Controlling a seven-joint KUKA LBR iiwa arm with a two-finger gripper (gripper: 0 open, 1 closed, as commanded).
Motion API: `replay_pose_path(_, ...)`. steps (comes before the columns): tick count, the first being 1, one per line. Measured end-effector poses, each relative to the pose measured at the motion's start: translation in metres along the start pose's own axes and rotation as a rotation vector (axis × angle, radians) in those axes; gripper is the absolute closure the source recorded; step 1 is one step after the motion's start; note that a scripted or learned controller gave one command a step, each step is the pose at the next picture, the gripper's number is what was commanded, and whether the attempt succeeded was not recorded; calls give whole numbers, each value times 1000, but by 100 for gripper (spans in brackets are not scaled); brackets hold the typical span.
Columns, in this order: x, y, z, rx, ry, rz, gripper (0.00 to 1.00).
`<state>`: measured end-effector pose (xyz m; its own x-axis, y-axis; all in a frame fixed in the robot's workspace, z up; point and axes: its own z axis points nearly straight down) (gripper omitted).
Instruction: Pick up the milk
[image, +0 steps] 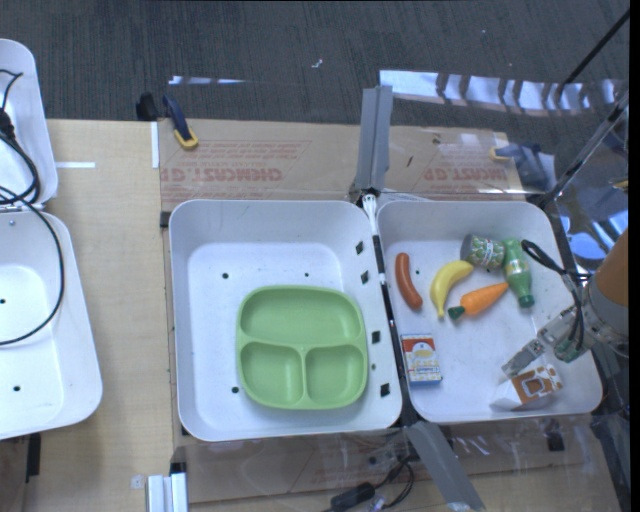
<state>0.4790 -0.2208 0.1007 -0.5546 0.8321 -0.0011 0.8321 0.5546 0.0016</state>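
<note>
The milk (530, 387) is a small white carton with an orange label, lying tilted in the front right corner of the right bin (470, 215). My gripper (523, 358) reaches in from the right edge and hangs just above the carton's upper left side, very close to it or touching it. The view does not show the carton held.
The right bin also holds a red-and-white box (421, 359), a sausage (408, 280), a banana (449, 285), a carrot (480, 299), a green bottle (517, 272) and a can (483, 251). A green divided plate (301, 346) lies in the left bin (200, 300).
</note>
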Motion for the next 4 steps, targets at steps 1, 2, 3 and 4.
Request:
replay_pose_path(1,0,0,8,0,-1,-50,0)
replay_pose_path(2,0,1,8,-2,-2,-89,0)
replay_pose_path(3,-1,1,7,-3,-4,-128,0)
replay_pose_path(4,-1,2,-2,-3,-4,-128,100)
